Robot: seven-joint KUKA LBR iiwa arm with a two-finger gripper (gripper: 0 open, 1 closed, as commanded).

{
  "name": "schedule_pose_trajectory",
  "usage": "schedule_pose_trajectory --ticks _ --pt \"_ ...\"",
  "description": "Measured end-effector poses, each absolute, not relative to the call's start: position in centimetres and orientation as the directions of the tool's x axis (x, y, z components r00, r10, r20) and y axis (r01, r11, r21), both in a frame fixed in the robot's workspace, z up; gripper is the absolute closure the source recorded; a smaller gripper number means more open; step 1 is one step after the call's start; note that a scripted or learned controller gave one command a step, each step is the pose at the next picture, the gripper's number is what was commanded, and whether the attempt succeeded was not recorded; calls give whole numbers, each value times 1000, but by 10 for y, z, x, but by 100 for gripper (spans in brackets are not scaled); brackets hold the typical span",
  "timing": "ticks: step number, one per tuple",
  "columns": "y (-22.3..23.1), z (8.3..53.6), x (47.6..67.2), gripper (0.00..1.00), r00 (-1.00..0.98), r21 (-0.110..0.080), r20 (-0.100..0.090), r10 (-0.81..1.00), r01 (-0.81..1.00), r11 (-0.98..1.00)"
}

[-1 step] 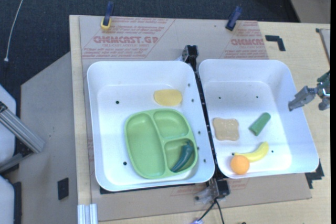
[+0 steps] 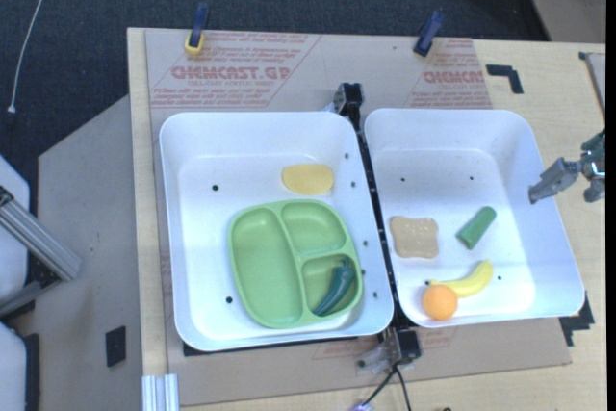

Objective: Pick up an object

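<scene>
**The arm is waiting at the edge, nothing picked up yet**

The gripper [image 2: 576, 174] hangs at the far right, just past the right wall of the right bin [image 2: 452, 125]. Its two fingers look spread apart, and there is nothing between them.

The things to pick lie in the bins. In the right bin there is a green block [image 2: 476, 227], a slice of toast [image 2: 415, 237], a banana [image 2: 469, 281] and an orange ball [image 2: 440, 302] touching the banana at the near side. In the left bin [image 2: 192, 207] sits a green tray [image 2: 279, 269] with a dark green pepper [image 2: 336, 289] in its near right part, and a yellow chip [image 2: 308, 178] behind it.

I think this is the start. Next the arm must move left over the bin, come down on one thing, maybe the green block, which is closest, and squeeze.
</scene>
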State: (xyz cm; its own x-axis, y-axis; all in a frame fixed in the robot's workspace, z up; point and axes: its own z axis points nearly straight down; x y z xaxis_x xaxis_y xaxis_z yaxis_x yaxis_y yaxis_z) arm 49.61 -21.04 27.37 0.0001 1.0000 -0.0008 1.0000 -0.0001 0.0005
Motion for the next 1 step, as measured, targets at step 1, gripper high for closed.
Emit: schedule_pose_trajectory --ticks 1 --pt "-209 222 487 0 0 -1 0 1000 1000 0"
